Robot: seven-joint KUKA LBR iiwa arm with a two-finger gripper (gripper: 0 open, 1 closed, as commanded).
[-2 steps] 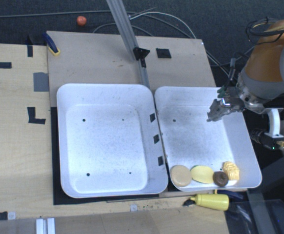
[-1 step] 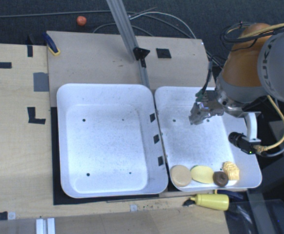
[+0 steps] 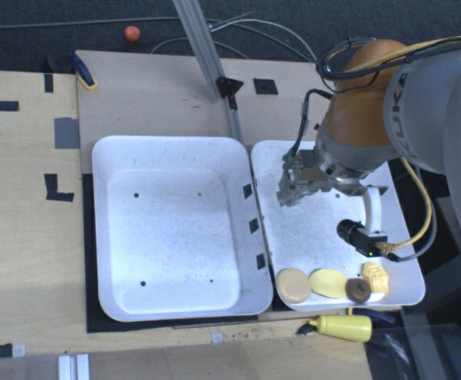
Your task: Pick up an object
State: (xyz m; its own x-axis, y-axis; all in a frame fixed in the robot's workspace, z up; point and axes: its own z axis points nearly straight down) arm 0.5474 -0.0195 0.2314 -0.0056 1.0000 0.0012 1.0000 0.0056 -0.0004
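Observation:
My gripper [image 3: 291, 190] hangs over the far left part of the right bin [image 3: 310, 236], with the grey and orange arm behind it. Along that bin's near edge lie a round tan disc [image 3: 293, 285], a pale yellow oval piece [image 3: 327, 282], a small dark brown round object [image 3: 359, 290] and a yellow-white blocky object [image 3: 375, 275]. The gripper is well above and away from all of them. Nothing shows between its fingers.
The left bin [image 3: 171, 228] stands beside the right one. A yellow-handled tool [image 3: 343, 326] lies on the bench just in front of the right bin. A metal pole [image 3: 207, 54] rises behind the bins. A small red ball [image 3: 132, 32] sits far back.

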